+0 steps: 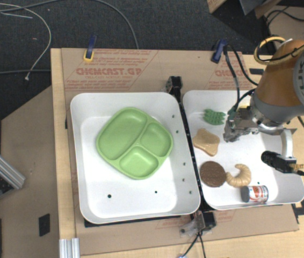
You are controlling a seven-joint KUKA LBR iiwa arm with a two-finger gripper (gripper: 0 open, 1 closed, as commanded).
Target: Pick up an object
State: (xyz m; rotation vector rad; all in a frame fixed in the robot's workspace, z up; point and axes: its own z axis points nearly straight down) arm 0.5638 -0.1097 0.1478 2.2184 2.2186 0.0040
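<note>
On my feed, left to right: 1 left bin (pixel 82 160), shallow and white, holding 1 green divided plate (pixel 135 142) with 3 compartments, lying flat and turned at an angle near the bin's middle, well apart from every wall; I count a few small dark specks on the bare floor around it; 1 black clamp (pixel 174 83) at the far end of the seam where the 2 bins meet; 1 right bin (pixel 224 198), also white, set just beside the first; in it, nearest the seam, 1 tan bread-shaped piece (pixel 207 142), and nearer the front 1 brown round cookie (pixel 212 173); toward the far side, 1 small green leafy item (pixel 214 116); just right of the cookie and touching or nearly touching it, 1 curved tan croissant (pixel 239 175); at the front wall, 1 small can (pixel 256 193) on its side with a red and white label; 1 gripper (pixel 233 130), dark metal, hanging over the bin floor between the green leafy item and the bread-shaped piece, just right of both; I cannot tell from this angle whether its fingers are spread or closed, and I see nothing between them; 1 grey arm (pixel 281 85) with its orange band reaching in from the right; 1 black cylindrical part (pixel 276 161) with a cable near the right wall; all 5 small items rest on the bin floor.
</note>
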